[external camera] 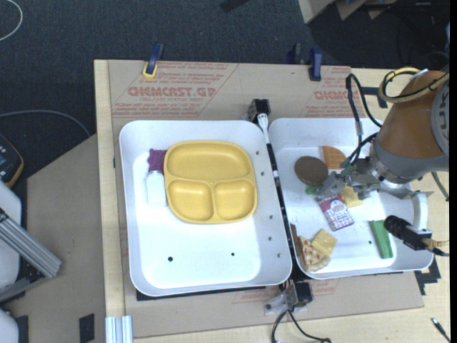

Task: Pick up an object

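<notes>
Two shallow white bins sit side by side; the right bin (400,263) holds a round brown disc (310,169), a pink-labelled packet (336,213) and a green stick (380,239). Over the packet hangs the metal gripper (341,185); its grip cannot be told. A yellow divided plastic tray (211,180) fills the left bin (193,263).

One fixed camera high above the bench (214,84); slanted downward over both white bins (136,213)
</notes>
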Controlling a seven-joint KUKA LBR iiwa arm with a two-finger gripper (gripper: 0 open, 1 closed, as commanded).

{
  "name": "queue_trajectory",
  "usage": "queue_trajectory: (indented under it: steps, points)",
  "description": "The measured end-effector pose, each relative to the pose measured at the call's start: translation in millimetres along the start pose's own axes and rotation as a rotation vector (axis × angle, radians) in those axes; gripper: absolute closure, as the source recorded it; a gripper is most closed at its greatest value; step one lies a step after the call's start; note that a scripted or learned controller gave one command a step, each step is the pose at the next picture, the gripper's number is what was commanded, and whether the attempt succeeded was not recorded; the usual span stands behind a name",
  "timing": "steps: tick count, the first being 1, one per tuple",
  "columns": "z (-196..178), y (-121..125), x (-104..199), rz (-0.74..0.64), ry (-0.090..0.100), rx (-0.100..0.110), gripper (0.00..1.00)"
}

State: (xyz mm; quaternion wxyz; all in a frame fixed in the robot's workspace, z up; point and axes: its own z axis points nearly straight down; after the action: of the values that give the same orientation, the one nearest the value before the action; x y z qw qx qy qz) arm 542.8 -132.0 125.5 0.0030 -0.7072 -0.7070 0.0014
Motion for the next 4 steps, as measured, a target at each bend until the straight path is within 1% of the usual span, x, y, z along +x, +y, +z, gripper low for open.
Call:
queue_trajectory:
  steps: [1,2,3,4]
  points:
    - [38.1,4.0,-1.1,-0.001,-0.007,-0.018,0.0]
    - [26.3,4.8,-0.7,0.0,-0.008,-0.023,1.0]
    - [-33.3,5.2,7.3,-0.002,-0.004,-0.011,1.0]
    - [-97.0,7.2,11.4,-0.002,-0.005,-0.015,1.0]
